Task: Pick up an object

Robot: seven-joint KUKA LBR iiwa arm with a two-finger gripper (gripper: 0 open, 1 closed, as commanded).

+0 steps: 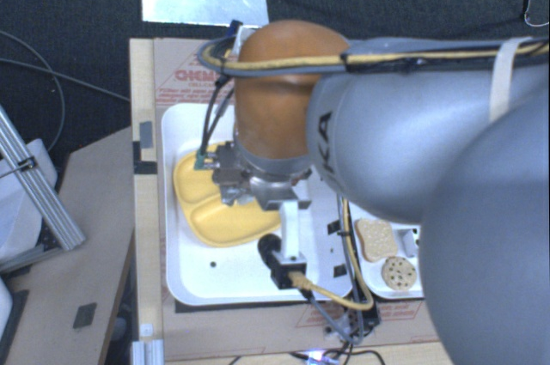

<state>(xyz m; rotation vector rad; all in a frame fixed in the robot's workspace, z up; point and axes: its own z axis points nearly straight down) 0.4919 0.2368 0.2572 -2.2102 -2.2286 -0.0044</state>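
Two yellow rounded objects lie in the left white bin. One sits toward the bin's left wall and the other is closer to the front. My gripper hangs straight down over them, below the orange wrist band, and its body covers their right ends. From this view I cannot tell whether it touches either yellow object.
The right bin holds a toast-like slice and a round cookie. The grey arm covers most of that bin. Both bins rest on a cardboard sheet. An aluminium frame stands at the left.
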